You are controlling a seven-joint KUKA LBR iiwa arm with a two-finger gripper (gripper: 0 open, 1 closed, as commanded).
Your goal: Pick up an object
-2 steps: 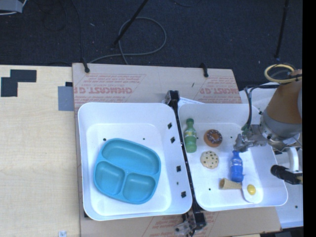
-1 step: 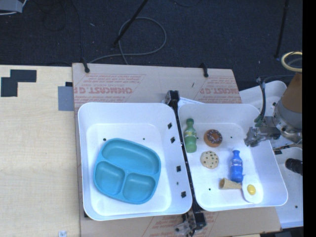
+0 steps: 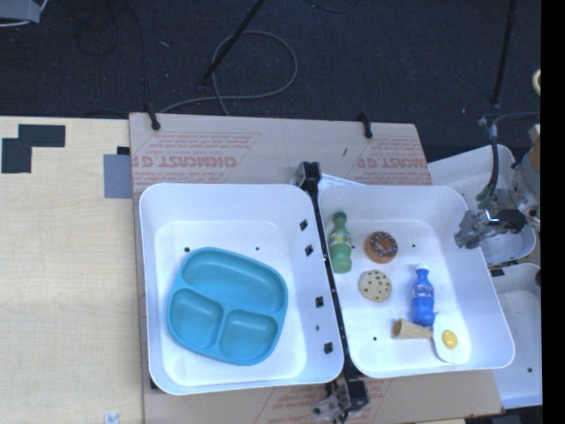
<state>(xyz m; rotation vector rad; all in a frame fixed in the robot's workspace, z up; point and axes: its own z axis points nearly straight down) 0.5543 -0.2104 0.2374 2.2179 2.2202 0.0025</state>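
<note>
The right bin (image 3: pixel 477 325) holds several small items. A green bottle (image 3: pixel 340 242) lies by its left wall, with a chocolate donut (image 3: pixel 381 246) and a cookie (image 3: pixel 374 285) beside it. A blue bottle (image 3: pixel 423 296) lies right of the cookie, above a small cone (image 3: pixel 409 329) and a fried egg (image 3: pixel 449 341). My gripper (image 3: pixel 470 233) hangs over the bin's right rim, up and to the right of the blue bottle, with nothing seen in it.
The left bin (image 3: pixel 159 228) holds a blue divided plate (image 3: pixel 228 305). A black divider with clips (image 3: pixel 320 272) runs between the bins. Cardboard (image 3: pixel 265 153) lies under both bins, and cables trail across the dark floor behind.
</note>
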